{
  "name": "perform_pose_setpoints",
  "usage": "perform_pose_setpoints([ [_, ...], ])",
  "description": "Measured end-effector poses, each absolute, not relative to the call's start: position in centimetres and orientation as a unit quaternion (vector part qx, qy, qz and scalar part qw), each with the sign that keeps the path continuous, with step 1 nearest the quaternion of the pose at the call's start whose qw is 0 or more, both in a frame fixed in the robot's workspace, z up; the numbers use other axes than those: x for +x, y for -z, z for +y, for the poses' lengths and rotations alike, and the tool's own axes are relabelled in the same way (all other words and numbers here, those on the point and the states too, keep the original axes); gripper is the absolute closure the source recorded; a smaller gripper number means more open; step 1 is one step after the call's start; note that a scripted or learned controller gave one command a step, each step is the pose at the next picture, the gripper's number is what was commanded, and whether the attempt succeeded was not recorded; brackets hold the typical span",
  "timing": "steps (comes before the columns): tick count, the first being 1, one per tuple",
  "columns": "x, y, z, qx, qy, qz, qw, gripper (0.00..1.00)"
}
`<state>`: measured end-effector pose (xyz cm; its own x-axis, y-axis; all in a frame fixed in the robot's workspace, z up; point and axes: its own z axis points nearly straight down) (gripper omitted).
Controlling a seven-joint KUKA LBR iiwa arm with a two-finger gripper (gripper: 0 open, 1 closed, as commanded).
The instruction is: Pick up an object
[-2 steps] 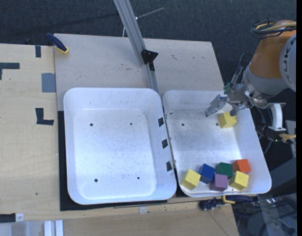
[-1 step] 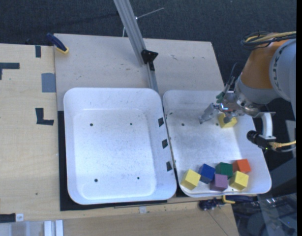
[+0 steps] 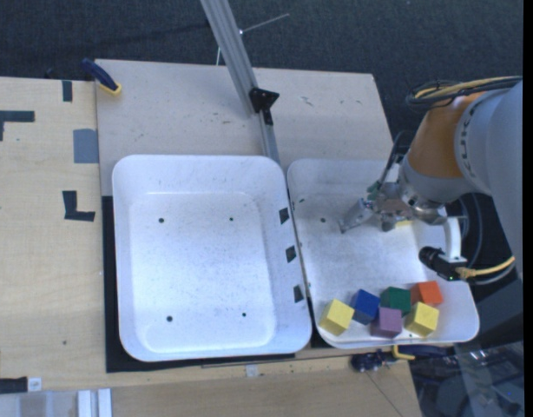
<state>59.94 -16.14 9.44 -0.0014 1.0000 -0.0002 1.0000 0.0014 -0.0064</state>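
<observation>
Grey arm reaching in from right, orange-banded wrist, pincer [image 3: 360, 217] lowered leftward

The arm [image 3: 475, 137] is running off the right edge, its base unseen. The tool [image 3: 371, 214], over the right bin [image 3: 336, 189], is too small and blurred to read. The arm is covering that bin's right rim; the surface [image 3: 41, 259] is running past the left edge.

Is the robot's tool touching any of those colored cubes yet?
Apart. The camera view shows the tool over bare white bin floor, with the colored cubes clustered well below it at the bin's near edge.
</observation>
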Motion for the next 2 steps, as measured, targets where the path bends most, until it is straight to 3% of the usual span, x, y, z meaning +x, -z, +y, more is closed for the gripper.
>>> perform_pose_setpoints([
  [1,60.1,-10.8,-16.1,-0.706,-0.0006,-0.708,0.001,1.0],
  [2,60.6,-17.0,-15.7,-0.706,0.0015,-0.708,-0.002,1.0],
])
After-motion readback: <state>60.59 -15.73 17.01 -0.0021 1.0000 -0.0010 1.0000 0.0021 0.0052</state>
